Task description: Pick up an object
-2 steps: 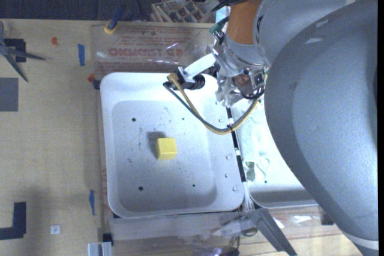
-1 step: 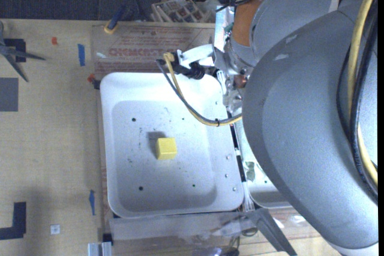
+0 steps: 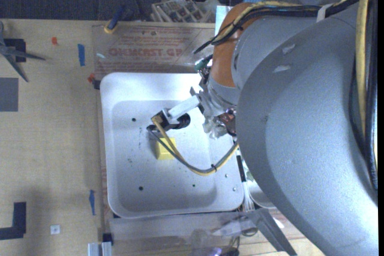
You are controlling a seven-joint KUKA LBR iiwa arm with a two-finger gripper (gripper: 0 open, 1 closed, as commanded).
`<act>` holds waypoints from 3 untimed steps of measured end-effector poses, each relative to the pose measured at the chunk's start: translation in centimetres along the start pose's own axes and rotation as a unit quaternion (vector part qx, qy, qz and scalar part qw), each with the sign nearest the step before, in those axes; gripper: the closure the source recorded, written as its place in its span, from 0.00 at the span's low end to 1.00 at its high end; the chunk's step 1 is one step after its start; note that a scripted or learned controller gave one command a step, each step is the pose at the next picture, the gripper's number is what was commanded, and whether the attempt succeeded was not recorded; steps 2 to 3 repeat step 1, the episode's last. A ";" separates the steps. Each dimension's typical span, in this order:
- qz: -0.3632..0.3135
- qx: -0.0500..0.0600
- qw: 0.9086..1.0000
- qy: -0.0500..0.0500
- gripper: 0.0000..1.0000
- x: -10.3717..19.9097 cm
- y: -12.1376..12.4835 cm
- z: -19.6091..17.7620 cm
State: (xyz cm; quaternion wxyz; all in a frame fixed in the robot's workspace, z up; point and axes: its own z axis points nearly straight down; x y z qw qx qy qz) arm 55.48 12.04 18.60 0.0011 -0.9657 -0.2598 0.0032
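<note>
Your two-finger gripper [image 3: 217,122] sits over the right side of the shallow white plastic bin [image 3: 120,189]; you cannot tell how far open it is, or whether it has hold of anything. You can see a small yellow block [image 3: 163,150] lying on the bin floor, left of the gripper and apart from it.

White bin [image 3: 120,189]: smooth plastic, matt, faint sheen along the rim. Yellow block [image 3: 163,148]: matt; material cannot be told. Desk [image 3: 48,147]: pale wood, matt, even grain. Arm [image 3: 300,129]: grey shell, smooth, satin. Orange band [image 3: 223,63]: glossy.
</note>
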 end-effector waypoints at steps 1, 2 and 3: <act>0.164 -0.001 0.986 0.003 1.00 1.6 8.1 0.1; 0.164 -0.001 0.986 0.003 1.00 1.6 8.1 0.1; 0.164 -0.001 0.986 0.003 1.00 1.6 8.1 0.1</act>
